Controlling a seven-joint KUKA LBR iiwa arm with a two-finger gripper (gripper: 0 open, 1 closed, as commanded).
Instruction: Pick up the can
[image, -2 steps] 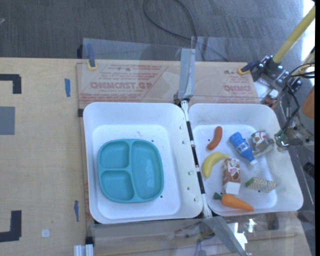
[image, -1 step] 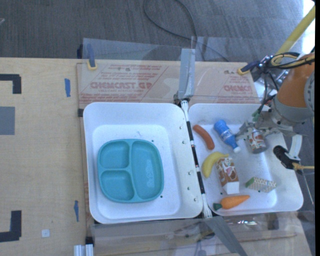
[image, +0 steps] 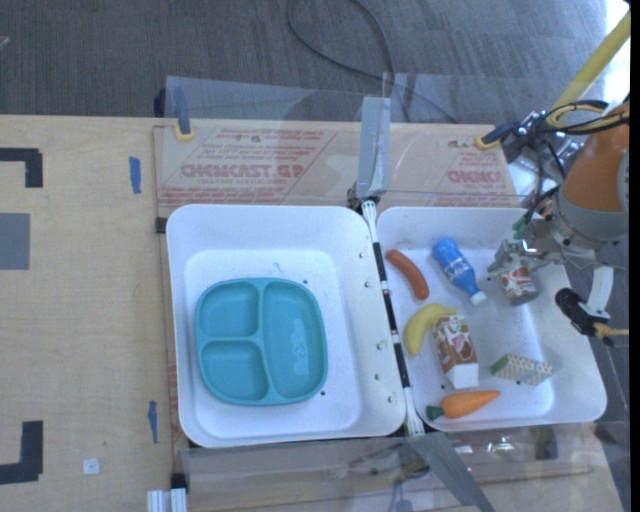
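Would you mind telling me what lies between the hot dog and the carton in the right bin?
In the camera view, the banana lies between the hot dog and the carton.

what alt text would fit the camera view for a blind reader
The gripper sits at a can in the right bin, which also holds a blue bottle, sausage, banana, carton and carrot. The left bin holds a teal divided plate.

Tray (image: 261, 340) in left bin (image: 190, 250), bottle (image: 455, 268) behind carton (image: 455, 350)
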